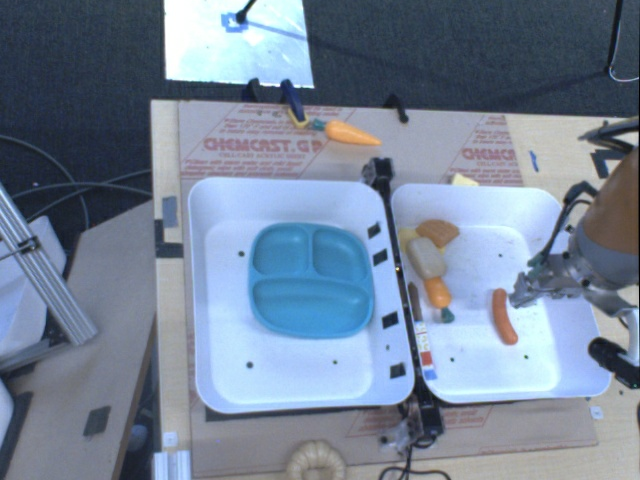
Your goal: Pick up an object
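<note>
The right bin [540, 218] holds several toy foods. A red-orange sausage [504, 317] lies near its middle. An orange carrot piece [438, 293], a cream block [426, 259] and a tan bread-like piece [437, 233] are clustered by its left wall. My gripper [524, 292] hangs over the right bin, just up and right of the sausage's upper end. From this angle I cannot make out whether it touches the sausage. The grey arm [608, 230] comes in from the right edge.
In the left bin [215, 368] lies a blue divided plate [308, 279]. Behind the bins, a toy carrot [345, 133] lies on the cardboard, and a yellow piece [462, 179] sits at the right bin's back rim. A beige ring [317, 460] rests at the front edge.
</note>
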You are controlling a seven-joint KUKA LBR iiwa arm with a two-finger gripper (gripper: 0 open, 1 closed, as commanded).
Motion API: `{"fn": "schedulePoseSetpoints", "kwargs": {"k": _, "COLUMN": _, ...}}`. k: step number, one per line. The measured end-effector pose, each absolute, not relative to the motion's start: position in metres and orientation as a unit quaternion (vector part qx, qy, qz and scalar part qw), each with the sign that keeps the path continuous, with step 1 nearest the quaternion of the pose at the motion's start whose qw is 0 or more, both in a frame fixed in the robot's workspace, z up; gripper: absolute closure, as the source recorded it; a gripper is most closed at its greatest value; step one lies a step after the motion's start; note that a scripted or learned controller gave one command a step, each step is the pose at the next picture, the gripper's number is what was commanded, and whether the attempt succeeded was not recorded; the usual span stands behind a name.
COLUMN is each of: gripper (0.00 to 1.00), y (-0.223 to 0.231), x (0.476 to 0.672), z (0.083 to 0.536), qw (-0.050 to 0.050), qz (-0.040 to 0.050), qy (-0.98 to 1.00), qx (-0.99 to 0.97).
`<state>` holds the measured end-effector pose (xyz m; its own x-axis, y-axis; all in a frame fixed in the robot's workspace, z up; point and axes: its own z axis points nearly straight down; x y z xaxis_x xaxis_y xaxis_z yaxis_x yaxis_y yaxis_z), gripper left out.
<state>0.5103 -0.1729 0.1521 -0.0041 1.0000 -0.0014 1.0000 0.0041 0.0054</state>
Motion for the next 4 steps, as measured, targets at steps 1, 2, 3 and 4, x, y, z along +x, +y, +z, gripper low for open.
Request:
{"fn": "schedulePoseSetpoints", "kwargs": {"k": 1, "gripper": 1.0, "y": -0.168, "x": 0.512, "z": 0.215, "qw": 0.004, "qz": 0.0022, "qy": 0.709, "qx": 0.705}}
{"fn": "schedulePoseSetpoints", "kwargs": {"k": 2, "gripper": 1.0, "y": -0.168, "x": 0.513, "z": 0.225, "qw": 0.001, "qz": 0.001, "qy": 0.709, "qx": 0.705}}
{"fn": "schedulePoseSetpoints", "kwargs": {"k": 3, "gripper": 1.0, "y": -0.114, "x": 0.53, "z": 0.232, "qw": 0.0, "qz": 0.0015, "qy": 0.711, "qx": 0.703}}
{"fn": "schedulePoseSetpoints", "kwargs": {"k": 4, "gripper": 1.0, "y": -0.072, "x": 0.55, "z": 0.238, "qw": 0.001, "qz": 0.0017, "qy": 0.71, "qx": 0.704}}
